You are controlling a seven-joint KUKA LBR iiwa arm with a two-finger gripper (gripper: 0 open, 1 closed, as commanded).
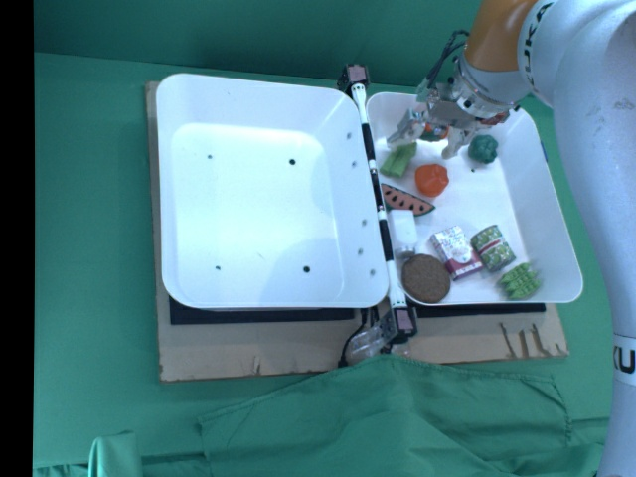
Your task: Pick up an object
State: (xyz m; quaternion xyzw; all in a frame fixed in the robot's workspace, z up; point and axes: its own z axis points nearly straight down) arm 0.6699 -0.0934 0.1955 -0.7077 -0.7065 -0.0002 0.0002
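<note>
My gripper (433, 137) hangs over the far end of the right bin (556, 227), fingers spread open. One fingertip (408, 127) is near the bin's left wall, the other (456, 148) beside a dark green broccoli-like piece (484, 148). A small red-orange item (434, 130) shows between the fingers, low in the bin; whether they touch it is unclear. Just in front lie a light green wedge (398, 159) and an orange round piece (431, 179).
Nearer in the right bin lie a watermelon slice (406, 201), a small white block (403, 229), a brown disc (426, 278), a pink-white carton (455, 251), a green can (492, 247) and a green ridged piece (520, 281). The left bin (179, 266) stands alongside. Green cloth (397, 415) covers the front.
</note>
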